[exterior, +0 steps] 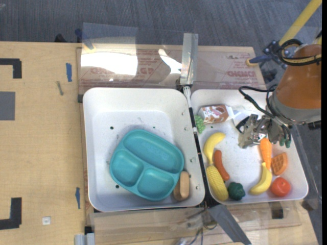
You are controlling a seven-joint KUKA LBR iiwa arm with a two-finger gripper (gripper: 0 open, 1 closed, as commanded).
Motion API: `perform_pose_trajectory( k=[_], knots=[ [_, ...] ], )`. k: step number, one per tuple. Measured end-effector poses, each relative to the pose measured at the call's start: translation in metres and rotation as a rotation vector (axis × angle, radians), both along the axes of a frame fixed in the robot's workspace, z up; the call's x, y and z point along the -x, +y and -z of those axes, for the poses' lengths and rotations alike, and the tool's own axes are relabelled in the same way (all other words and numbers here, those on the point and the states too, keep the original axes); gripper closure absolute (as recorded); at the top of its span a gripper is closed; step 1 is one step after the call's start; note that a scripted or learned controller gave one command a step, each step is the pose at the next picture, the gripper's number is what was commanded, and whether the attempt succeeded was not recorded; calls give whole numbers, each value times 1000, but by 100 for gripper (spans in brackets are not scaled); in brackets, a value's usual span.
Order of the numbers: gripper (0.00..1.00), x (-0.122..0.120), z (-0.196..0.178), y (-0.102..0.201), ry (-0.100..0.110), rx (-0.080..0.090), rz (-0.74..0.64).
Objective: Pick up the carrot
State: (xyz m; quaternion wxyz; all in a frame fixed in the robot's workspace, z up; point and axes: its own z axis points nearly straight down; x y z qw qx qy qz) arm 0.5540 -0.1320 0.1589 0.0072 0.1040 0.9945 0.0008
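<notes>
Shows the pincer point(261, 132) low over the right bin point(301, 180), under the grey wrist and orange band. Cannot tell whether released, clenched or grasping: too cluttered and blurred there. Places the carrot point(265, 151) directly at the pincer's near side, touching or almost touching it, lying on the bin floor with its length running toward the bench's near edge. Puts a ridged orange piece point(279, 163) just beside the carrot, a curved banana point(261, 180) and a red-orange ball point(280, 187) nearer still. Sets a snack packet point(213, 114) off to the pincer's left in the view, a sausage point(220, 166) and corn cob point(216, 182) left and nearer. Leaves the teal plate point(147, 163) well apart, in the left bin point(102, 106).
</notes>
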Motion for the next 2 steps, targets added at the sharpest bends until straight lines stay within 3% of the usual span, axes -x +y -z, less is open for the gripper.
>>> perform_pose_trajectory(
  k=[1, 2],
  knots=[
    [100, 67, -45, -56, 10, 5, -330],
    [100, -17, 68, -6, -4, 7, -323]
  ],
)
